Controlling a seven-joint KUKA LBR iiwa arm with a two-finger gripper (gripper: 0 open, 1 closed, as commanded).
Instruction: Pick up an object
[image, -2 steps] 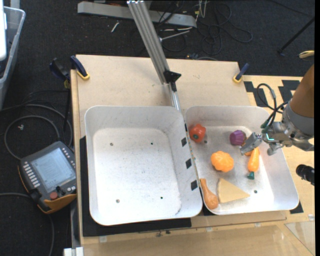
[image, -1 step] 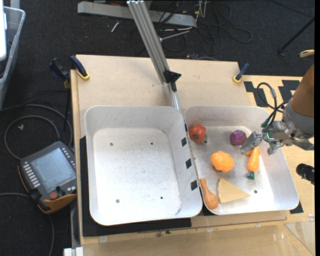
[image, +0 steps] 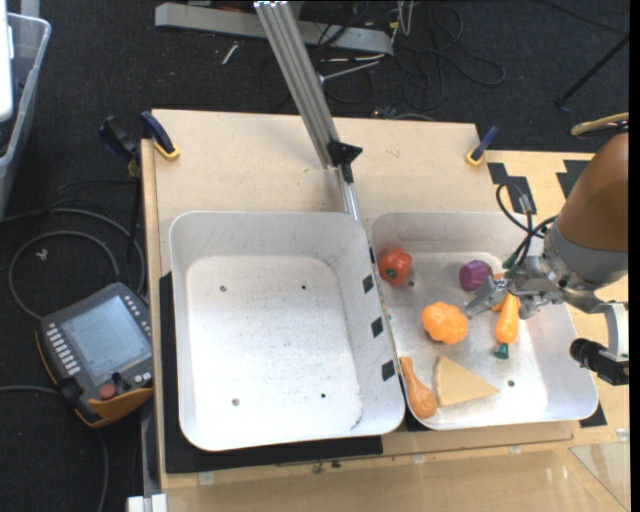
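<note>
From the camera view we look down at a slant on the wooden surface (image: 420, 160), where two shallow white bins sit side by side so that objects can pass between them. The left bin (image: 190, 300) carries nothing we can point to, while every candidate for the pick lies in the right bin (image: 560, 400). There we find a red tomato-like piece (image: 396, 265) near the shared wall, a purple piece (image: 475, 273) further right, an orange rounded piece (image: 444, 322) near the middle, a tan wedge (image: 462, 383) toward the near edge, and a long orange piece (image: 419, 390) lying against the wall just beside the wedge. The arm (image: 600, 215) reaches in from the right, and its gripper (image: 503, 297) sits low over the right bin, next to the purple piece and touching or nearly touching a carrot (image: 507, 322), which we judge to be the likely target. The carrot lies slanted with its top end under the metal parts, so we cannot tell whether the fingers are wide, narrow or closed on it. The arm's upper body is cut off at the frame edge, and the purple piece's far side is hidden behind the tool.
</note>
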